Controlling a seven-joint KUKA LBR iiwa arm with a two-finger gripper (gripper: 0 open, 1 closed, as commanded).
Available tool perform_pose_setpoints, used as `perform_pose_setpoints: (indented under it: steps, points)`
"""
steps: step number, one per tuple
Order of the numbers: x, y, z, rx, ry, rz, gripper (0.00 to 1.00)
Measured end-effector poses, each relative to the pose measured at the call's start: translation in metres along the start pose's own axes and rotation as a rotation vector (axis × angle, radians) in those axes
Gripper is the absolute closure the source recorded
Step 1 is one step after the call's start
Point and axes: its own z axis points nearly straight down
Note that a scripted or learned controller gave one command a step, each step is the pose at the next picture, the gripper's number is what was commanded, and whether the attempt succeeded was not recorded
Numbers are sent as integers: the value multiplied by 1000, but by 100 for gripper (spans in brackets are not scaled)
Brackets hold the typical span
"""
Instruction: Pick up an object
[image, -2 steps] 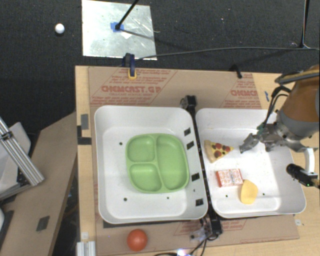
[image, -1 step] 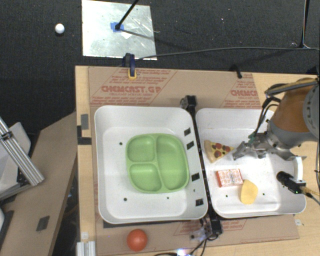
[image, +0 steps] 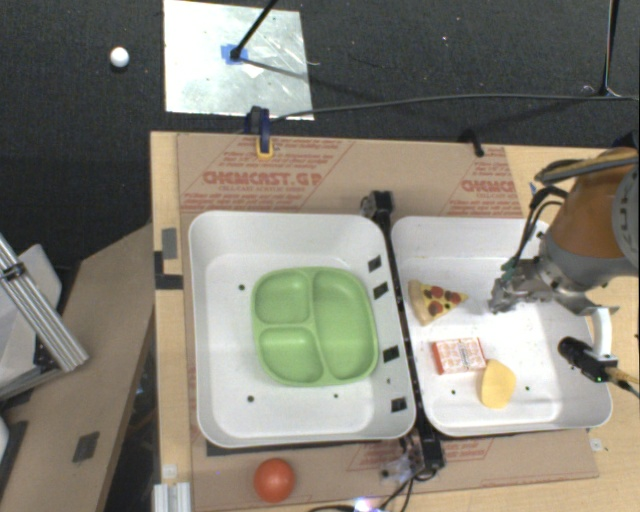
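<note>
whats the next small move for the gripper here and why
Probably a short shift toward the pizza slice, then down. The gripper sits over bare floor of the right bin, with nothing seen between its fingers. The slice is the nearest object, lying apart from the red-and-white packet and the yellow piece, so it looks the easiest to grasp.
</note>
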Motion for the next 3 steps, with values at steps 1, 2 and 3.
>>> perform_pose_setpoints:
  steps: [1, 2, 3]
  points:
    - [-9, 2, -60, -1, 0, 1, 100]
    - [-4, 13, -115, -3, -1, -3, 100]
    - [-5, 14, -139, -1, 0, -3, 100]
